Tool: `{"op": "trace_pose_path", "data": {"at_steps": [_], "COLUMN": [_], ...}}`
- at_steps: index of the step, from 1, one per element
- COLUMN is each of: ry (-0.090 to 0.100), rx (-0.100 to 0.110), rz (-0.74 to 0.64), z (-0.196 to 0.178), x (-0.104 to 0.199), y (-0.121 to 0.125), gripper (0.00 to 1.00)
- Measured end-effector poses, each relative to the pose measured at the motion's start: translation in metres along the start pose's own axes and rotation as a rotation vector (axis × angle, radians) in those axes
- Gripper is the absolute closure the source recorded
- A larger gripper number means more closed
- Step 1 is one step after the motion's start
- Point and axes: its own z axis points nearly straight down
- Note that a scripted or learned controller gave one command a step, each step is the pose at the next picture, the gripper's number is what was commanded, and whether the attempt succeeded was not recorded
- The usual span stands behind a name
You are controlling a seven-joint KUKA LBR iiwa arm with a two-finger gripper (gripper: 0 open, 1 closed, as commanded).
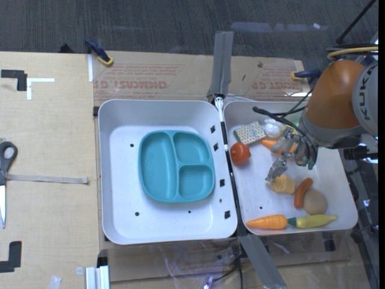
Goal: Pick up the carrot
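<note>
My carrot (pixel 267 222) lies flat along the front wall of the right bin (pixel 343 179), pointed end toward the divider, its stalk end just beside a yellow-green corn cob (pixel 313 221) that carries the line on to the right. Lying low against that wall, I judge it awkward to get at: a finger has little room on the wall side.

Behind it sit a sausage (pixel 302 192) and a brown potato (pixel 314 203), touching, with a yellowish lump (pixel 282 185) to their left. A tomato (pixel 240 153) rests near the divider.

My pincer (pixel 277 171) hangs over that lump, well short of the carrot, with nothing between its fingers that I can see; I cannot tell how wide they stand.

The left bin (pixel 114 179) carries a teal tray (pixel 177 165).
</note>
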Motion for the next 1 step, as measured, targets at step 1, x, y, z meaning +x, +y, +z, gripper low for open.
{"op": "trace_pose_path", "data": {"at_steps": [1], "ry": [-0.006], "rx": [0.000], "rz": [-0.003], "z": [-0.0105], "x": [-0.0015], "y": [0.0008], "gripper": [1.00]}}
